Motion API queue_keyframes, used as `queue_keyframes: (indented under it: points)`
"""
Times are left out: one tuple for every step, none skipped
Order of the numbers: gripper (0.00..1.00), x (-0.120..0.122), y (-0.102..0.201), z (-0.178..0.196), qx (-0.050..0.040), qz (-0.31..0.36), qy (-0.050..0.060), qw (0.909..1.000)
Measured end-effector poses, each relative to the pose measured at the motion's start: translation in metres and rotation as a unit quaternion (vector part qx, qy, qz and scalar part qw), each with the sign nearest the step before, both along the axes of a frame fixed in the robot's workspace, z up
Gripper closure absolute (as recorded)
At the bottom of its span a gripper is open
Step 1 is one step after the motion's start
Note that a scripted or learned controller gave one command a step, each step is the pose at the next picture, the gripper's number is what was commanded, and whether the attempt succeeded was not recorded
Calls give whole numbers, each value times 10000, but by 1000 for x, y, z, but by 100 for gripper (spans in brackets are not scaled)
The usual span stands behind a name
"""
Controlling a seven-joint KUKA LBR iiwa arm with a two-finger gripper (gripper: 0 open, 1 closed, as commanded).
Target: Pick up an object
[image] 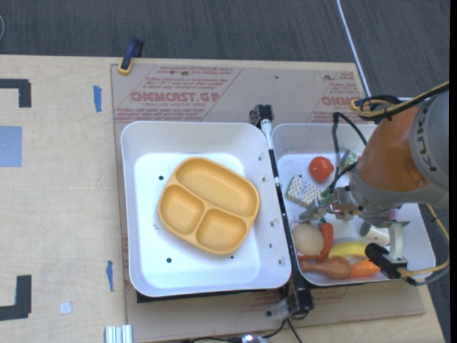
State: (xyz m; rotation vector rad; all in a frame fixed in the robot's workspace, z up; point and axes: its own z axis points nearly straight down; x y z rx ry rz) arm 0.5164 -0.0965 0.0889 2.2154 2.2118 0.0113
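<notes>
Reaching into the right bin [421, 229], we hang our gripper [330, 207] low over the piled toy food [321, 245] to pick one, though whether it grips anything we cannot tell.

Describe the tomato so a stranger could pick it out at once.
Look in the right bin, by the grey and orange arm. Toward its far end lies the tomato, beside a checkered block. It is the one round, plain red thing there.
</notes>
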Motion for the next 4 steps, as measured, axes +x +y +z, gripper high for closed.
queue_keyframes:
  points:
    - [0,3,2,-3,1,6,29,10000]
    - [0,25,4,-3,9,7,48,10000]
    - [100,26,3,8,-1,1,25,10000]
    - [0,26,3,8,0,2,27,10000]
